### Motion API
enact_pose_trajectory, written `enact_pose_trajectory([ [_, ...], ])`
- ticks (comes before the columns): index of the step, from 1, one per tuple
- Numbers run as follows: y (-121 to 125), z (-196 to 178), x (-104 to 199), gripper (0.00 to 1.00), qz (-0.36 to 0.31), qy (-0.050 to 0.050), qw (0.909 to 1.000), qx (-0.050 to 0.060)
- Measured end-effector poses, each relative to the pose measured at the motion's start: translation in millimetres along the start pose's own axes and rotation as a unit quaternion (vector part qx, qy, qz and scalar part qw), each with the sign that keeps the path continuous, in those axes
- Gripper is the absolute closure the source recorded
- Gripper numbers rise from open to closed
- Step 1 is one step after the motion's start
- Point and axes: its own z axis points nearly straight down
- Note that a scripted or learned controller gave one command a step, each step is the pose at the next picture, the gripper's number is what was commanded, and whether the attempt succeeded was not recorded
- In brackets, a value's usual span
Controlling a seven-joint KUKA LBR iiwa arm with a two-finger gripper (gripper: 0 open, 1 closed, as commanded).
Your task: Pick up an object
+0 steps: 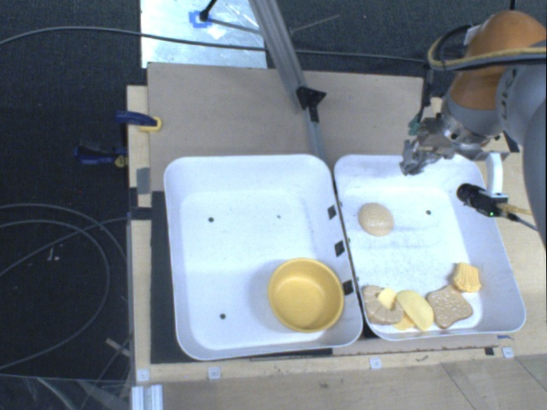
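Yellow bowl [306,294] low in left bin [197,229], near its front right corner. In right bin [504,289]: pale round bun-like piece [375,219] at centre; toast slice [449,307], banana-like piece [414,309] and other small food bits bunched along front edge. Gripper [414,162] over far rim; finger spread impossible to tell, nothing visibly held.

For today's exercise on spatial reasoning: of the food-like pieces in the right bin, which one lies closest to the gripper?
The round beige bun-like piece, lying alone mid-bin. The gripper is over the bin's far edge; the other pieces cluster along the near edge.
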Motion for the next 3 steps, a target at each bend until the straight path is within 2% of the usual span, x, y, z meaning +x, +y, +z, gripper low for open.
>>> enact_pose_trajectory([
  [2, 11, -118, -5, 1.00, -0.001, 0.000, 1.0000, 0.000],
  [3, -16, -107, 39, 1.00, -0.002, 0.001, 1.0000, 0.004],
])
